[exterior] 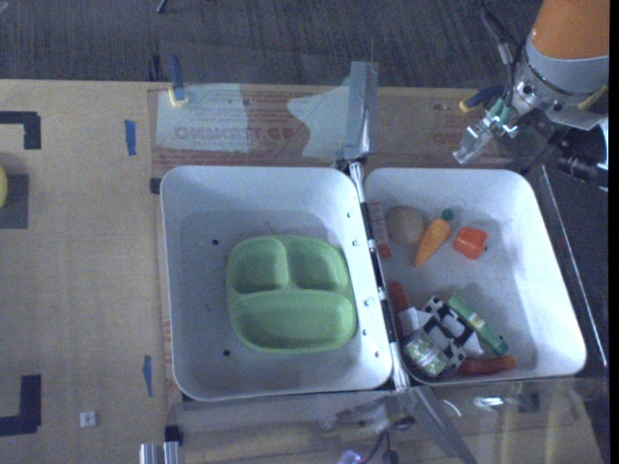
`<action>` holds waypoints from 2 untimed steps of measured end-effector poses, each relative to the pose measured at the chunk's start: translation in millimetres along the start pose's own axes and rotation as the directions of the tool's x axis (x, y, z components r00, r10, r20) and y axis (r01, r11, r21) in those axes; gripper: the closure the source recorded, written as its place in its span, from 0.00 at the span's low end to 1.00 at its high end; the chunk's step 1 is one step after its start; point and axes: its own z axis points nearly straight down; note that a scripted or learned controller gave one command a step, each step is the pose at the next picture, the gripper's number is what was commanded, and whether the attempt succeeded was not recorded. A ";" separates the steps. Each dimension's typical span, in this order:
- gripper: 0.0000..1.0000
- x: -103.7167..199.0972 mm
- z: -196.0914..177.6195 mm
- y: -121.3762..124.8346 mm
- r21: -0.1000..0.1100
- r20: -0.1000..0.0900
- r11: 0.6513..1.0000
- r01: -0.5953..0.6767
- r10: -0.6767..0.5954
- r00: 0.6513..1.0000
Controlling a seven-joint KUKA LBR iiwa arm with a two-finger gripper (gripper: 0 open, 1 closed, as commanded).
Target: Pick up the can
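risk first: the can (426, 353) lies tipped on its side in the front-left corner of the right bin (542, 269), jammed in clutter. a black-and-white item (443, 319) sits touching it on the far side, a green stick-like item (479, 325) just beside that, a red item (486, 364) along the front. my guess: a descent there clips a neighbour or the bin wall, or the fingers close on the wrong thing. the can looks round and shiny, so it prob rolls or slips if gripped off-centre. also close to the divider between bins, so little room on that side.

arm pose: gripper (481, 133) is up at the far-right, above the bench past the right bin's far rim, well apart from the can. wrist w/ orange band (573, 17) is at the top right corner. fingers point down-left toward the bins. fingers look spread, nothing between them.

other stuff in right bin: carrot (432, 241), beige egg-like item (406, 225), small orange-red block (470, 242), all toward the far side, away from the can. left bin (184, 259) holds a green divided plate (289, 293).

pick not started, imo; needs a long move diagonally across the bin.
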 end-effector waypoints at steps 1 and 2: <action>1.00 47.0 -0.8 27.0 0.002 -0.002 0.998 -0.070 0.070 0.998; 1.00 47.1 -12.5 28.8 -0.003 0.001 0.998 -0.067 0.067 0.998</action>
